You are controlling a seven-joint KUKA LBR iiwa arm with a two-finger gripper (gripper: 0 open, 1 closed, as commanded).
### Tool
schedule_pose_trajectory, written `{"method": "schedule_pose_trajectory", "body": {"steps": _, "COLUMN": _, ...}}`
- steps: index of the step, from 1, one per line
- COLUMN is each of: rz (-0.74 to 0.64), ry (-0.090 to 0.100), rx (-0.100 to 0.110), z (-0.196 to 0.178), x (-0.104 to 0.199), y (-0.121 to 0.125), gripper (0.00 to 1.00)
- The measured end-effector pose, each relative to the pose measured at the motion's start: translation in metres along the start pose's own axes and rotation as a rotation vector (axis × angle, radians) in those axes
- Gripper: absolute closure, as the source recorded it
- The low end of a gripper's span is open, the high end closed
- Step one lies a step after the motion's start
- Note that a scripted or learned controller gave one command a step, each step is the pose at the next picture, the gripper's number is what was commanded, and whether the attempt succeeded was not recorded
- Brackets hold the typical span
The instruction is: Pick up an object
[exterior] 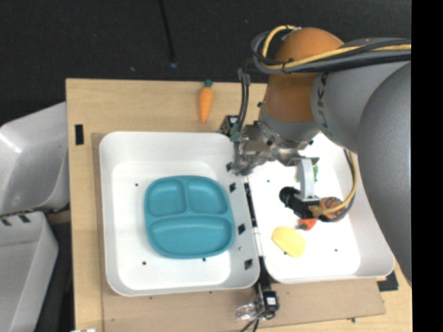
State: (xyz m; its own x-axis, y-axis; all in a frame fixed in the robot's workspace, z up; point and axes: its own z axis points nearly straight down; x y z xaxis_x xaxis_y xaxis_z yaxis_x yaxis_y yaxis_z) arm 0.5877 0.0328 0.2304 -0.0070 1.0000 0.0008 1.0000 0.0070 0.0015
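Note:
My gripper [240,156] hangs over the far left corner of the right bin [346,261], close to the divider between the bins. A pale yellow object [288,241] lies in that bin toward its near side, well clear of the gripper. A small red-orange object [308,222] lies just beyond the yellow one, partly under the wrist. In the left bin [121,268] a teal divided plate [188,215] lies flat in the middle. Nothing shows at the gripper's tip.
A toy carrot [205,102] lies on the wooden bench [138,99] behind the bins, outside both. The bulky grey arm [374,109] covers the far right part of the right bin. White equipment [31,158] stands at the left of the bench.

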Motion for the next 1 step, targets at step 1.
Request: {"method": "schedule_pose_trajectory", "body": {"steps": 1, "rz": 0.000, "ry": 0.000, "rx": 0.000, "z": 0.0033, "x": 0.0493, "y": 0.0154, "gripper": 1.00}}
